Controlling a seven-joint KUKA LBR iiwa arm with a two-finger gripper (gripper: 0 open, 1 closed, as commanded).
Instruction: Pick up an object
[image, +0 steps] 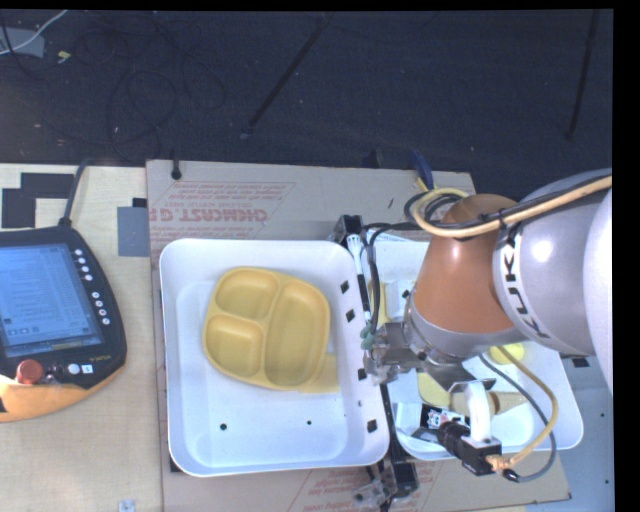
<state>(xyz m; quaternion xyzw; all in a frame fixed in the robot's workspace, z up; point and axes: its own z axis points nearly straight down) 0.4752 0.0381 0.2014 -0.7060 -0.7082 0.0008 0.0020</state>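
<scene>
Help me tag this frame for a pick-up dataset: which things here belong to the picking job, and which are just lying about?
Part of the job:
- yellow plastic divided tray, lying in the left shallow white bin
- right shallow white bin, under the grey arm with the orange band
- pale yellow items in the right bin, partly hidden

Lying about:
- control pendant with a screen, left of the bins
- brown cardboard sheet under the bins

Bench (110, 205): light wooden top. A brown cardboard sheet (260, 200) lies flat on it, bearing two white bins, left bin (190, 400) and right bin (565, 420). A control pendant (55, 305) rests at the left edge.
</scene>
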